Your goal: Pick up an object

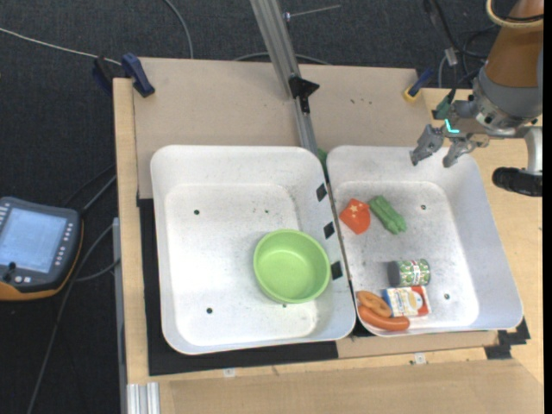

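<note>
Over the right bin's far edge, our gripper hangs with fingers apart, holding nothing; we should descend squarely over the green vegetable mid-bin, avoiding the strawberry.

We record a handheld control pendant on dark carpet, far left of the jaws, off the bench. Two blue clamps grip the bench's rear edge; a metal rail rises left of the jaws.
</note>
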Tool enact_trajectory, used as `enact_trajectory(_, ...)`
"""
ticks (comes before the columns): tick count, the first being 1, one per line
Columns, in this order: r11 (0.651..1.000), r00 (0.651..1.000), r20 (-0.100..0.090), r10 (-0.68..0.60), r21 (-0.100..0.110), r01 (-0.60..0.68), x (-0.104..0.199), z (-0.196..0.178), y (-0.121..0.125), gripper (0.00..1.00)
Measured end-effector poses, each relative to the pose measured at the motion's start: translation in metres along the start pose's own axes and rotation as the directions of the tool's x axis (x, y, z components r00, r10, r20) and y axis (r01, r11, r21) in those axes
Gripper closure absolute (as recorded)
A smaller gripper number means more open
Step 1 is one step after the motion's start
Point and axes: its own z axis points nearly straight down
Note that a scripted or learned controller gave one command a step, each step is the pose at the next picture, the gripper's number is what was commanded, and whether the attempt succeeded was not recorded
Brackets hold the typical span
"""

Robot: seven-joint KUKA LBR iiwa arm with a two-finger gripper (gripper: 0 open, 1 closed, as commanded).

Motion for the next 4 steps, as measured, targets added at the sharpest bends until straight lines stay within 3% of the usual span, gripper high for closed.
enact_trajectory(1, 1.0, 1.0, 0.0, 0.0, 0.0, 0.0, 0.0, 0.0, 0.0, 0.0)
enact_trajectory(3, 1.0, 1.0, -0.001, 0.0, 0.003, 0.0, 0.01, 0.112, -0.015, 0.0)
enact_trajectory(4, 1.0, 1.0, 0.001, 0.0, -0.002, 0.0, 0.01, 0.112, -0.014, 0.0)
